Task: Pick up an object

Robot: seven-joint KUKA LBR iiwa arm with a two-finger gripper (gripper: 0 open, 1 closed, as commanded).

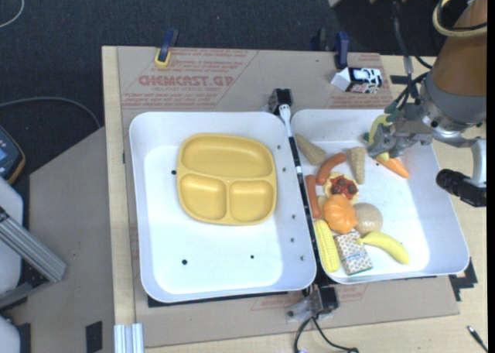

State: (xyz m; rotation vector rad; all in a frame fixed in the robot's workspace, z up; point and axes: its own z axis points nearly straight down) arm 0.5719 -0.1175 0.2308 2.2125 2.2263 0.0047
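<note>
Near edge of the right bin [445, 258] there's a little printed carton [353, 253] beside a corn cob [326, 245] and a banana [387, 246]. Further back sit an orange pumpkin-looking thing [339, 211], a pale round piece [368, 217] and a sausage [332, 166]. The left bin [147, 189] holds a yellow divided plate [227, 178]. Up by the right bin's far edge, the gripper [384, 146] hangs low right over a carrot [395, 166]. Honestly can't tell whether it's spread or clamped.
</note>
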